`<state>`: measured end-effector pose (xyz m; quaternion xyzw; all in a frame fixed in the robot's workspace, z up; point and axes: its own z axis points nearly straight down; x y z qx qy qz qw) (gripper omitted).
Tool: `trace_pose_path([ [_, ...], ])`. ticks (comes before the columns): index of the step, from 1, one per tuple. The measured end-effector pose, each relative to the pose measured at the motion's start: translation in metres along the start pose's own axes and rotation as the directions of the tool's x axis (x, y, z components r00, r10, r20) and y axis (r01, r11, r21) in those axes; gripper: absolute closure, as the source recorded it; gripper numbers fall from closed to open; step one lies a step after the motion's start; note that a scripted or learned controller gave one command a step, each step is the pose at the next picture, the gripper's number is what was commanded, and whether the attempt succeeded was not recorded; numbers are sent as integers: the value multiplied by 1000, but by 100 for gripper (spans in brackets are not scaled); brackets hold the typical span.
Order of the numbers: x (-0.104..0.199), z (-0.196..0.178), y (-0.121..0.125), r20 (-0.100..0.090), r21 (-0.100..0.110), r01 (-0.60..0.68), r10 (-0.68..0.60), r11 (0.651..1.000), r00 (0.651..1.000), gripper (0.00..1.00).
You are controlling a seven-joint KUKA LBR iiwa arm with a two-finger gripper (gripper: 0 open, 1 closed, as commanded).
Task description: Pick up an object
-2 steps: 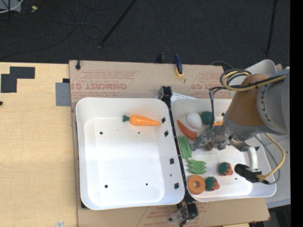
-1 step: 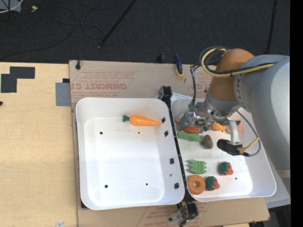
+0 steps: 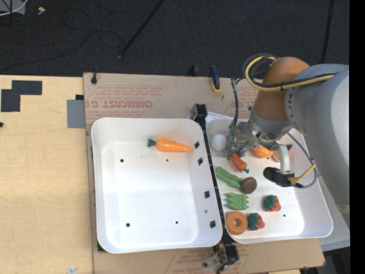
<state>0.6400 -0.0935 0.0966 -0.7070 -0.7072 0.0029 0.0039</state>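
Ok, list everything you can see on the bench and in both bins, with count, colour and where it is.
Bins: 2, white, side by side on cardboard.
Toy carrot: 1, orange with green top, left bin, upper part.
White ball: 1, right bin, upper left corner.
Red chilli: 1, right bin, under the gripper.
Green pod: 1, right bin, left side.
Brown round piece: 1, touching the pod's end.
Green ridged piece: 1, below the pod.
Doughnut: 1, orange, right bin's near edge.
Strawberries: 2, red and green, near side.
Arm: grey and orange, from the right.
Gripper: over the right bin.

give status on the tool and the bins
Tool low in right white bin, over small red toy pepper. Nothing seen gripped. Orange toy carrot alone in left white bin.
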Motion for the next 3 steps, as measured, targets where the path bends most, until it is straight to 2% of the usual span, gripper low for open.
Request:
trace_pose_path([
  [2,-2,-20,0,-1,3,0,0,1000,1000,100],
  [3,63,-93,-46,-1,-5,2,-2,1000,1000,100],
])
